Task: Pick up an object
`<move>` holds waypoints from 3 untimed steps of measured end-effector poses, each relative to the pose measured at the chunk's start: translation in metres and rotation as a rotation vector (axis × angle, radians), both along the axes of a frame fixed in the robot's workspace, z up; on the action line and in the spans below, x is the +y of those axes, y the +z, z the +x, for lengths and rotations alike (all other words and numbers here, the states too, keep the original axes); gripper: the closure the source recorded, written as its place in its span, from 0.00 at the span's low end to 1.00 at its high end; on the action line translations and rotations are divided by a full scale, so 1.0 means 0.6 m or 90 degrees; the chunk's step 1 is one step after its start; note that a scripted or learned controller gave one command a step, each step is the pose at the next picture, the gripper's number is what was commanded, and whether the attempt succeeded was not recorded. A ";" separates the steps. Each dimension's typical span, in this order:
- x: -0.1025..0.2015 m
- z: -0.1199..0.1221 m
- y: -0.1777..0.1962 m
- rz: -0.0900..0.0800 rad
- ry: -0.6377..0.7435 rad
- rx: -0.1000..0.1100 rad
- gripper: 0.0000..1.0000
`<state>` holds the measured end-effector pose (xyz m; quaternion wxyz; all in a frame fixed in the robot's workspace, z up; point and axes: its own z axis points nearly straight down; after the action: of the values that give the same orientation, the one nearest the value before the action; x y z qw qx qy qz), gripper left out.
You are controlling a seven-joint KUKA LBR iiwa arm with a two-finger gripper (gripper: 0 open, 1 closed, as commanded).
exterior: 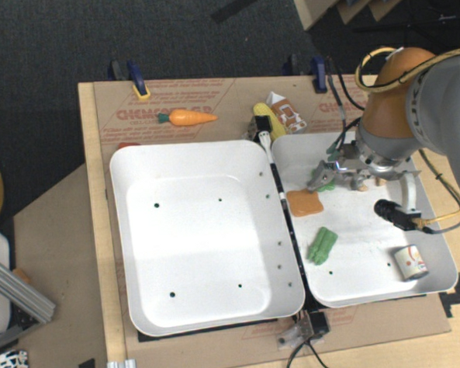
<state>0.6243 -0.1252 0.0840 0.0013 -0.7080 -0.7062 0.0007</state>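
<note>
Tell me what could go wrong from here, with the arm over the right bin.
1. The gripper sits low near the right bin's back end, apart from the orange slab and green piece; closing here may grab nothing.
2. The orange slab lies against the divider between the bins, so a descent there could strike the rim.
3. The black cable trails over the bin near the small can and could snag or knock it.

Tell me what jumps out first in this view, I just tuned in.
The arm with its orange band leans over the right bin, gripper low near the far left corner. Below it lie an orange block, a green piece and a small can. A carrot sits on the bench behind the left bin.
</note>
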 end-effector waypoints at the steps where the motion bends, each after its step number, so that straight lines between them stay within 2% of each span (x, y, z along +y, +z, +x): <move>1: 0.055 0.074 0.002 -0.001 0.004 -0.005 0.00; 2: 0.052 0.072 0.020 -0.001 0.003 -0.005 1.00; 3: 0.049 0.045 0.072 0.000 0.001 -0.001 1.00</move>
<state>0.6510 -0.0957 0.1273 0.0004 -0.7076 -0.7067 0.0001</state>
